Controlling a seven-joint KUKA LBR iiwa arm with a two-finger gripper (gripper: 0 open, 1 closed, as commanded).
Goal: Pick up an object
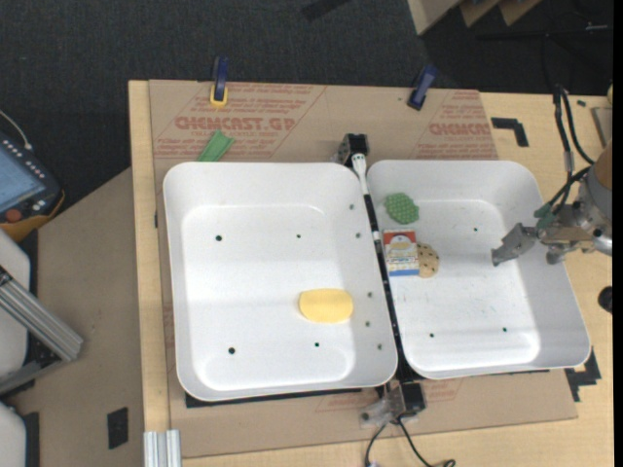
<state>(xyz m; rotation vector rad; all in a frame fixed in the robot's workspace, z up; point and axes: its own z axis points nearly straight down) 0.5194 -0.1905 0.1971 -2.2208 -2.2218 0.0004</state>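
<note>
At the far left edge of the frame a blue-screened device point(14, 178) sits beside a metal rail point(37, 311) that runs toward the lower left. The bench point(146, 261) carries a cardboard sheet held at its top edge by a yellow-and-blue clamp point(220, 83) and a blue clamp point(422, 87), with a green strip point(215, 146) lying on the cardboard just above the left bin point(185, 261). Inside that bin, toward its lower middle, lies a yellow oval point(325, 305), well apart from the walls. The right bin point(545, 329) touches the left one along a dark seam at the centre of the frame. Near its left wall, in the upper part, rests a green round piece point(401, 207); just below it lies a small box point(399, 253) with a red top edge, touching a tan cookie-like piece point(426, 258) on its right. At the right of the frame the pincer point(510, 249) hangs over the right side of the right bin, pointing left and well apart from those three items; whether it is open or closed cannot be told, and nothing is seen in it.
</note>
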